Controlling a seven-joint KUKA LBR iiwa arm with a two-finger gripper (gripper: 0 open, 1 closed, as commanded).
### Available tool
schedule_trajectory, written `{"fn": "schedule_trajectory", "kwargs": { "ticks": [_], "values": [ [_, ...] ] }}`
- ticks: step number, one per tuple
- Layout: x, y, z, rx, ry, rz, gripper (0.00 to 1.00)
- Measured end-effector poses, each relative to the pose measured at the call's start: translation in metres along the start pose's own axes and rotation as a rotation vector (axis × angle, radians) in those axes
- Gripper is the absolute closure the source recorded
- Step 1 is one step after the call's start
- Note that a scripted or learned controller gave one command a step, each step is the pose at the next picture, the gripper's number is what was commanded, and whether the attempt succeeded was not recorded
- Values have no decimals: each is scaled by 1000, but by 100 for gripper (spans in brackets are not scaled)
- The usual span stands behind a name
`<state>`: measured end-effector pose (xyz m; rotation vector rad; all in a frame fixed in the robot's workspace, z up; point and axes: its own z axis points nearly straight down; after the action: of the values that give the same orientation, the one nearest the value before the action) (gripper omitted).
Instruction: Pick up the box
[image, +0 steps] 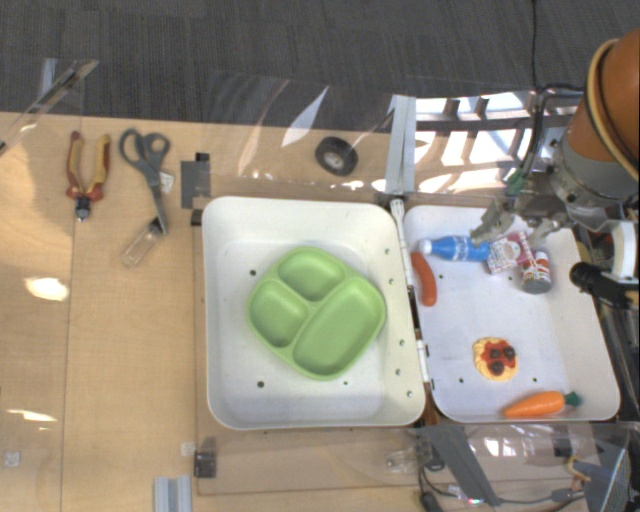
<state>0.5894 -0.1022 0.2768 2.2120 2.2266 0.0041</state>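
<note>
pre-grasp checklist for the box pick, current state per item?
1. Box located: ok, a red and white pack in the right bin, upper part.
2. Gripper near the box: ok, at its upper left.
3. Box between fingers: cannot tell.
4. Crowding: not ok, bottle touches the box on one side, can on the other.
5. Other items apart from the box: ok, sausage, pizza and carrot.

Grey arm with orange band entering from the right at the upper edge, wrist bent downward, gripper (512, 232) low over the right bin's upper part
</note>
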Motion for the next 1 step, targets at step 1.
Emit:
{"fn": "schedule_trajectory", "kwargs": {
  "ticks": [1],
  "values": [
    [-47, 51, 65, 1, -1, -44, 0]
  ]
}}
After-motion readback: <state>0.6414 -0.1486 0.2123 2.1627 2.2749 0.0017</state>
